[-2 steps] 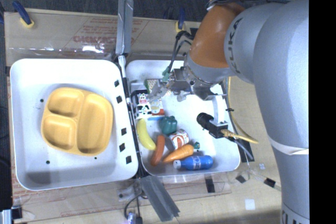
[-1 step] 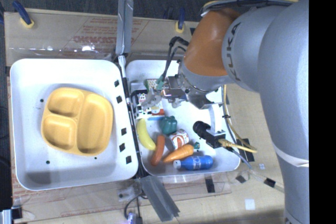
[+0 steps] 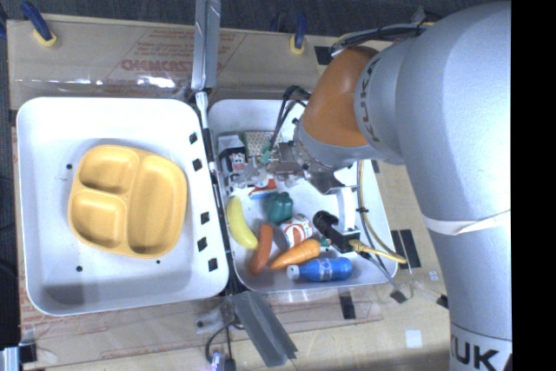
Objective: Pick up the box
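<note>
From the overhead camera I see the arm reaching in from the right over the right bin, with the hand low over that bin's far left part. I cannot tell from here whether the hand is wide or narrow, and I see nothing held in it.

The box, small with a speckled greenish face, lies near the far wall of the right bin, just beyond the hand. A small black and red packet sits just left of it.

Nearer the camera the bin is crowded. A banana lies along the left wall, and a dark green lump is beside a red and white can. There are also two carrots and a blue bottle.

The left bin holds a yellow divided tray, well apart from the hand. Both bins sit on the counter.
</note>
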Motion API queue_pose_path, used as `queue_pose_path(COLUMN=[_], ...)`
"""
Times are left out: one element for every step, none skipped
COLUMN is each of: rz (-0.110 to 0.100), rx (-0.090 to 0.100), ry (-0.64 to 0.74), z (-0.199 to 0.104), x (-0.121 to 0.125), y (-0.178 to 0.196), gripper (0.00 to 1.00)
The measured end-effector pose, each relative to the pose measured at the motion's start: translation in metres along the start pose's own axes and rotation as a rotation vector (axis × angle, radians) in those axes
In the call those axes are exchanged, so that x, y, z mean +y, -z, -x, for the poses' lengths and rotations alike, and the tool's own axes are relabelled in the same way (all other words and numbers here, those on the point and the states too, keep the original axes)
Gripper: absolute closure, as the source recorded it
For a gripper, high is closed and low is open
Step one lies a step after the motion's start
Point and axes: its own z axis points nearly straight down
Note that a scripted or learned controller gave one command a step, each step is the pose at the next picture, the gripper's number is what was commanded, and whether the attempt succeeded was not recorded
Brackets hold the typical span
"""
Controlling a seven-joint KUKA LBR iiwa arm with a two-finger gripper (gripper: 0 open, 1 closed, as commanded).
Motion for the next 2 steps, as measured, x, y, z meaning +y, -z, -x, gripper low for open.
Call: queue_pose_path(rz=[0.000, -0.003], rx=[0.003, 0.002], ry=[0.008, 0.008], z=[-0.0023, -0.0021], x=[0.0013, 0.0005], y=[0.0112, 0.0102], gripper=[1.00, 0.00])
